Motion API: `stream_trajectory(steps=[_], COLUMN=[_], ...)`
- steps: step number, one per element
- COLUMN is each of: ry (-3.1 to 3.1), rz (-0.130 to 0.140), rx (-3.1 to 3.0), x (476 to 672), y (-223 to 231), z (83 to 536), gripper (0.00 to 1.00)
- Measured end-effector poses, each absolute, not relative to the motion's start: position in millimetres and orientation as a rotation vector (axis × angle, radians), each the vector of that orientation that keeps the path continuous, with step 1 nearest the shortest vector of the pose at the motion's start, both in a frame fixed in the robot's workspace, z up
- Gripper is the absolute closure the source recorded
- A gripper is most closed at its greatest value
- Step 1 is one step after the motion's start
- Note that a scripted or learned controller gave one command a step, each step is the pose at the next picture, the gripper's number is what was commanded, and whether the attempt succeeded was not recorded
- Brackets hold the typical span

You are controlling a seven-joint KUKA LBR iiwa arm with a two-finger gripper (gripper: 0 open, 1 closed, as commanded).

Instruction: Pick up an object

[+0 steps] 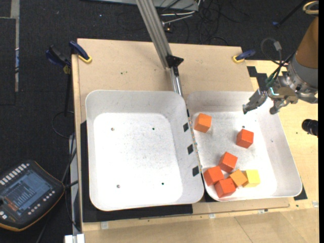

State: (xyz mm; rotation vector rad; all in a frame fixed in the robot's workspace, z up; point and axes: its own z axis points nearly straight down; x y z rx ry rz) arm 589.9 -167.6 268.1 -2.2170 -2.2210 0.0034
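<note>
My gripper [263,105] hangs over the far right part of the right bin [283,151]. Its two dark fingers are spread apart with nothing between them. Several small blocks lie in that bin. An orange block [203,122] sits near the bin's left wall. A red-orange block [245,138] lies below and left of the gripper, apart from it. A cluster sits near the front: a red-orange block [228,161], two more red ones [213,175] [225,187], an orange one [238,178] and a yellow one [252,177].
The left bin [101,110] stands beside the right one on the wooden bench [131,65]. A slanted metal pole [154,27] runs down to the gap between the bins. Blue clamps [76,48] [246,55] grip the bench's far corners. A teach pendant [25,194] lies at lower left.
</note>
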Motion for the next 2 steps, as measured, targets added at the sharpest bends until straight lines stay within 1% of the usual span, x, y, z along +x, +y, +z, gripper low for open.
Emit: stream_trajectory(steps=[1, 2], ry=[-2.225, -2.223], rz=[0.0, 0.005], rx=[-2.219, -2.214], x=[590.6, 596.8], y=[-168, -161], z=[270, 211], gripper=[0.0, 0.0])
